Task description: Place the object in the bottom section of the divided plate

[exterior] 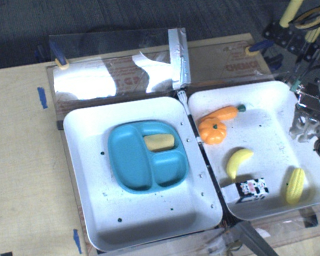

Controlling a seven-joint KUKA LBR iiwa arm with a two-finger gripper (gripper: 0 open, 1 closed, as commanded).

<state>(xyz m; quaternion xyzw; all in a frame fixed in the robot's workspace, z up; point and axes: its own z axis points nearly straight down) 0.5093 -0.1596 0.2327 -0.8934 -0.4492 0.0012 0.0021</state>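
Two shallow white bins sit side by side on the desk [16, 179], and the split looks deliberate: the left bin [96, 220] carries the goal, the right bin [266, 106] carries the loose pieces to pick from. Grey metal at the right edge is the arm, with its end effector [313, 120] hanging over the right bin's far rim; from here I cannot tell how wide it stands, and nothing shows in its grip. Inside the left bin lies the blue divided plate [129, 154], one long section on its left and two smaller ones on its right; a pale yellow block [160, 142] already rests in the upper small section, while the lower one [168, 168] is bare, so I judge that to be the target. Scattered in the right bin are a carrot [221, 113] touching a small orange pumpkin [212, 131], a banana [237, 161], a yellow corn cob [295, 185] and a little black-and-white carton [253, 188]. Which one counts as the object is not settled; the corn cob lies nearest the end effector, below it, and all are well apart from the plate
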